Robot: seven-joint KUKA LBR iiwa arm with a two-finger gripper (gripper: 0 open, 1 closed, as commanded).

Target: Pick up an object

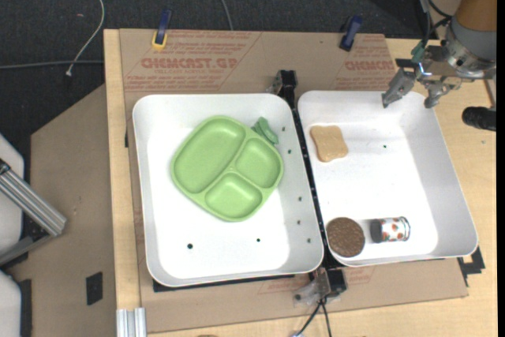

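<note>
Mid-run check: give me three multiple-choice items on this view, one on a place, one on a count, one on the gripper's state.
1. The green divided plate lies in:
A. the left bin
B. the right bin
C. on the cardboard

2. Objects in the right bin:
A. one
B. three
C. five

3. The gripper is:
A. shut on the can
B. open, holding nothing
C. pressed onto the plate

Answers:
1 A: it fills the left bin.
2 B: bread slice, brown disc, small can.
3 B: fingers spread above the bin's far edge.
</note>
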